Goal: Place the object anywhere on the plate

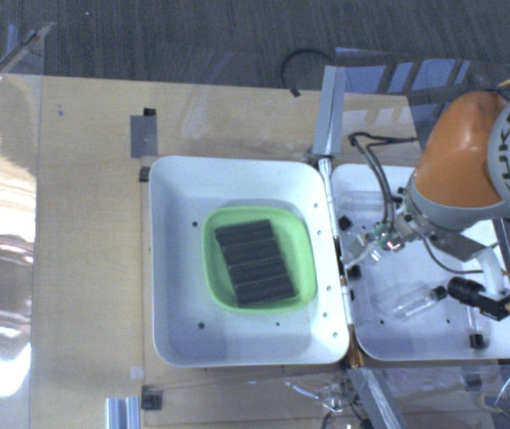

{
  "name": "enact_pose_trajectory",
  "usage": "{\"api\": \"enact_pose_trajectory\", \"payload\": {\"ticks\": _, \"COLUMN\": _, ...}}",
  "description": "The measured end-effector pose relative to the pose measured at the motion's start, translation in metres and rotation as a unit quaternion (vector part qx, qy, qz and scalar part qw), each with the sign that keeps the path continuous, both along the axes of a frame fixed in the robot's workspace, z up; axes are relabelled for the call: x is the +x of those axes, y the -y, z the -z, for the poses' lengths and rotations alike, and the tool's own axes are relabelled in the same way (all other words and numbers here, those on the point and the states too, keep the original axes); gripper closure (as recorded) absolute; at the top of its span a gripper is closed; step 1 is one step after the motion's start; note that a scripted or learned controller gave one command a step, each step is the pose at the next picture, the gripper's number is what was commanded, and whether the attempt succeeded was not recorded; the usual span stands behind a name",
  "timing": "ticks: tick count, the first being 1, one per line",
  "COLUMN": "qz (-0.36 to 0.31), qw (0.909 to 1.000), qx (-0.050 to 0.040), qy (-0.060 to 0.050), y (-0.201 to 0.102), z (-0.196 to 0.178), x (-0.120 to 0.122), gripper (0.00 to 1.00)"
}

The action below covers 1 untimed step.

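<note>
Camera view from above gives you the left bin point(174, 266) with a green plate point(212, 266) in it, and a dark ribbed object point(255, 263) lying flat on that plate — wholly inside its rim. Your arm point(469, 164) hangs over the right bin point(433, 338), well apart from the plate. Its gripper point(375, 238) sits near the bins' shared edge — how it stands, you cannot tell. Both bins rest on the counter point(76, 266).
</note>
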<state>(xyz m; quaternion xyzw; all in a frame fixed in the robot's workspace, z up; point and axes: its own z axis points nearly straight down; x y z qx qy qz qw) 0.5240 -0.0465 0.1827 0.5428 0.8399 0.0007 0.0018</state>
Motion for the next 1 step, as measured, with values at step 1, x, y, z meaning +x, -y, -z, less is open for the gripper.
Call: {"api": "enact_pose_trajectory", "payload": {"ticks": 1, "qz": -0.017, "qw": 0.9998, "qx": 0.0007, "qy": 0.000, "y": -0.0852, "z": -0.0001, "x": 0.0018, "gripper": 0.00}}
